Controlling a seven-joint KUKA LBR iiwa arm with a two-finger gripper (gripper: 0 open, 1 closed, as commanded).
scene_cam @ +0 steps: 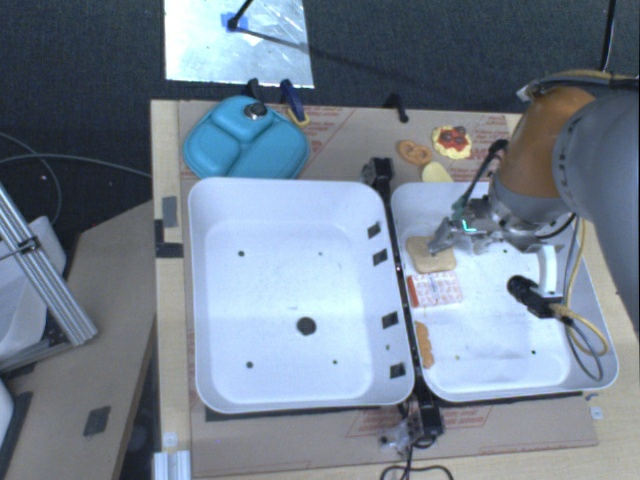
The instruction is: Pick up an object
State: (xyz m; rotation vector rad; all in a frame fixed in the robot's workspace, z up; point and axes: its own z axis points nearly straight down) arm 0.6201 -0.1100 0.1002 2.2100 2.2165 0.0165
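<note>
Gripper (441, 240) hangs over one tan slice (430, 258) in the right bin (520, 373); its spread I cannot tell. One red-patterned card (436, 290) lies just below.

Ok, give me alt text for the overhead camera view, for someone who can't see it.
A grey robot arm reaches from the right into the right white bin, its gripper just above a tan slice of toast beside a red-and-white packet. The left white bin sits alongside, with a blue divided tray behind it.
</note>
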